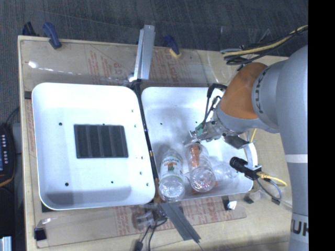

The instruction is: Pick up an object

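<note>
In the right bin [172,101], near its front wall, two clear plastic bottles [171,172] lie side by side. Just behind them the pincer [201,134] hangs low; its state I cannot tell. The left bin [52,140] carries a dark grate [101,140].

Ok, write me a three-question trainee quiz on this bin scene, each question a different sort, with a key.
1. True or false: the dark ridged pad lies in the right bin.
2. Multiple choice: where do the two clear plastic bottles lie? A) on the pad B) in the right bin, near its front edge C) on the bench outside the bins
3. Fill in: the band above the arm's wrist is coloured ____.

Key
1. False; it lies in the left bin.
2. B; the labelled bottle and the bottle beside it lie side by side, with the claw just above them.
3. Orange, on the orange band.
</note>
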`<state>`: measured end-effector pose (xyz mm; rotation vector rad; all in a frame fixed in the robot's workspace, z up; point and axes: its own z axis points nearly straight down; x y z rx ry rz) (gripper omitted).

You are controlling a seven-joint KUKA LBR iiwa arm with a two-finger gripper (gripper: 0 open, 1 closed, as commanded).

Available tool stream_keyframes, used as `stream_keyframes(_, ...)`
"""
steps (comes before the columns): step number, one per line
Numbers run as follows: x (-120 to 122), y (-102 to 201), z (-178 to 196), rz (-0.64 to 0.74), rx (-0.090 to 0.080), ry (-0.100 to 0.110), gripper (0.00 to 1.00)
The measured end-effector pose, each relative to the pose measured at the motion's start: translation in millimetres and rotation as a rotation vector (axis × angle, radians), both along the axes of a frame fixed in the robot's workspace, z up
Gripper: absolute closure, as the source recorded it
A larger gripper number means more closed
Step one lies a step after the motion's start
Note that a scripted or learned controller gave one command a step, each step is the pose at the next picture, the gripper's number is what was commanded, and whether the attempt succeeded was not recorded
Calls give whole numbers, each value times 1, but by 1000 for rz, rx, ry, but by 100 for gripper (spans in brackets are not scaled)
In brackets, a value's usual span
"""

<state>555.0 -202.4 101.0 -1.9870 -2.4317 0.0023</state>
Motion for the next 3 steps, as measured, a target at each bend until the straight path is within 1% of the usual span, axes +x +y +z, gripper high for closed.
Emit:
stream_keyframes(1,-15,-6,-8,-117,1,0,100)
stream_keyframes(2,93,36,91,-87,-1,-2,100)
stream_keyframes(3,93,36,91,-87,0,-1,0)
